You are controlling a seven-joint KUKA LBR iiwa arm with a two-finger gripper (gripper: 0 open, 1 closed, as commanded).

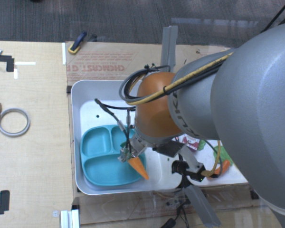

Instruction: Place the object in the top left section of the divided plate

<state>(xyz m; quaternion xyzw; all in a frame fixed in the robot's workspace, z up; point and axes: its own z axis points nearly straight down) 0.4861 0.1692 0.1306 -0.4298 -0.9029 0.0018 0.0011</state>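
White bin [80, 103] holds the divided plate [97, 163]; claw [128, 153] pinches an orange carrot [138, 166] over its right edge.

A tape roll [13, 121] lies on the bench at left; a blue-and-yellow tool [78, 42] rests on cardboard [109, 63] at the far side.

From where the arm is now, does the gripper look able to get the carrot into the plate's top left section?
Probably yes. The gripper sits at the blue plate's right rim with the carrot at its tip, and the top left section lies bare just beside it. Whether the carrot is actually gripped is unclear.
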